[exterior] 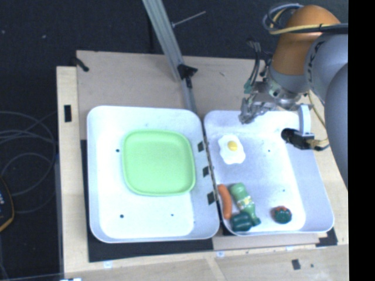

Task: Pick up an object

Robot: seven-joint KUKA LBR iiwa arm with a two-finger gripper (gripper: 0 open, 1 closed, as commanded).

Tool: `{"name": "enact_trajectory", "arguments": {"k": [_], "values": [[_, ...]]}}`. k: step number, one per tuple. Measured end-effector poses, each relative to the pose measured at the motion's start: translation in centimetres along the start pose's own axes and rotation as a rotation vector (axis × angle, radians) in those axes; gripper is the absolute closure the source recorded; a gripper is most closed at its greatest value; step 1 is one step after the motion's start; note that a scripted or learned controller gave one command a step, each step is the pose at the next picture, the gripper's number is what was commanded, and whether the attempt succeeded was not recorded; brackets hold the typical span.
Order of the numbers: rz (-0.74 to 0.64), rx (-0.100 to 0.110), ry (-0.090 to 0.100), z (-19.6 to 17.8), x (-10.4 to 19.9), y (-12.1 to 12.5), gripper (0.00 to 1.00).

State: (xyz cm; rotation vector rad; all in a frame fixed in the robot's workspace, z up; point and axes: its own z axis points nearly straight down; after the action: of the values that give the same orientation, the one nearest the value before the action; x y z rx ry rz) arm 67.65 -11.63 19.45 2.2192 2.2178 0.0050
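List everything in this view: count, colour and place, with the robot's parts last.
bins: 2, white, side by side on the bench
plate: 1, light green, in the left bin
fried egg toy: 1, white with yellow yolk, upper left of the right bin
carrot: 1, orange, lower left of the right bin
bottle: 1, green, beside the carrot
round toy: 1, green and red, lower right of the right bin
gripper: 1, dark metal, above the right bin's top edge
arm: 1, grey with orange band, upper right

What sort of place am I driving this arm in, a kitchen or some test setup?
Most likely a lab test bench, not a kitchen: two shallow white bins sit side by side on a plywood board, the food is toys, such as a fried egg and a carrot, and loose cables trail beside the bench.
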Motion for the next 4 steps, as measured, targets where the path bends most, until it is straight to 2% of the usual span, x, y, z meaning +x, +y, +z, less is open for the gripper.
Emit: {"name": "enact_trajectory", "arguments": {"k": [1, 2, 4], "values": [[-0.001, 0.000, 0.000, -4.9, 0.7, 0.7, 1.00], [-0.001, 0.003, 0.001, -6.6, 0.6, 0.8, 1.00], [-0.004, 0.005, 0.001, -5.1, 11.3, -2.0, 1.00]]}}
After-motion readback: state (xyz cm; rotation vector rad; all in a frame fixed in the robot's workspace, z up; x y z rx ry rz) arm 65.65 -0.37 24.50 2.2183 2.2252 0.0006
